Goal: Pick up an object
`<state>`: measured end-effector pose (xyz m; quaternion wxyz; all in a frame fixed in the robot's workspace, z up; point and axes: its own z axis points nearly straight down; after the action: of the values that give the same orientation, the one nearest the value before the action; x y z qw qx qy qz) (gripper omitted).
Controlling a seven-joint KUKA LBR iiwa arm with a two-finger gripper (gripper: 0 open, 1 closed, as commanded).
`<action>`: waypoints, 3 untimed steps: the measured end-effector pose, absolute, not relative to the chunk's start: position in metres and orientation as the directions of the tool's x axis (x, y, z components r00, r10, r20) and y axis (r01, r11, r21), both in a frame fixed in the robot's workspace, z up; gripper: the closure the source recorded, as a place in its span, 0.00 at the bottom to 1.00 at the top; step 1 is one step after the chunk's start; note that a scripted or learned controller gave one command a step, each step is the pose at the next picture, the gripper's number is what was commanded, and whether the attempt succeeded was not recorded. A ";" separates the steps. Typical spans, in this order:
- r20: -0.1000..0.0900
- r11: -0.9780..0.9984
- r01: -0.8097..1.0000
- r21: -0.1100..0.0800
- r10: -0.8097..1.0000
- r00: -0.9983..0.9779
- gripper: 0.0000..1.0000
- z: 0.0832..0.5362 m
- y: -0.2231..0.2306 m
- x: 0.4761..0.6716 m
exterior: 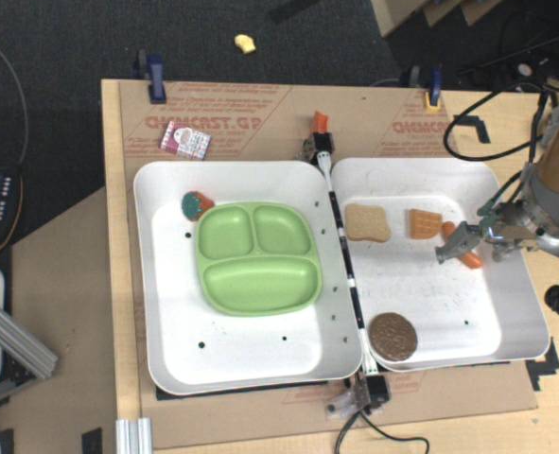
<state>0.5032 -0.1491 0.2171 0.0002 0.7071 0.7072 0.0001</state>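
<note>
Toys lie in the right bin (506, 334): a bread slice (366, 222), an orange block (425, 224) and a brown cookie (393, 336). The gripper (461, 244) hangs low just beside the orange block, maybe to grab it or a small orange bit (471, 260) under it. I cannot tell how its tip is set. The green plate (257, 257) sits in the left bin (165, 282), out of the way.

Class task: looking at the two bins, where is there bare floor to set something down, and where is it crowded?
Free: right bin floor between bread slice and brown disc; left bin strip below green plate. Crowded: right bin's top right, around gripper and orange pieces.
</note>
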 end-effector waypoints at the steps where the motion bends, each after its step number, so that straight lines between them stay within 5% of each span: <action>1: -0.004 -0.002 1.000 0.003 1.000 0.002 0.00 0.123 -0.219 0.570; 2: -0.002 0.006 1.000 0.007 1.000 -0.006 0.00 0.145 -0.185 0.619; 3: -0.003 0.003 1.000 0.007 1.000 -0.003 0.00 0.088 -0.162 0.606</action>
<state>0.6064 -0.1625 0.0876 0.0035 0.7062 0.7080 0.0015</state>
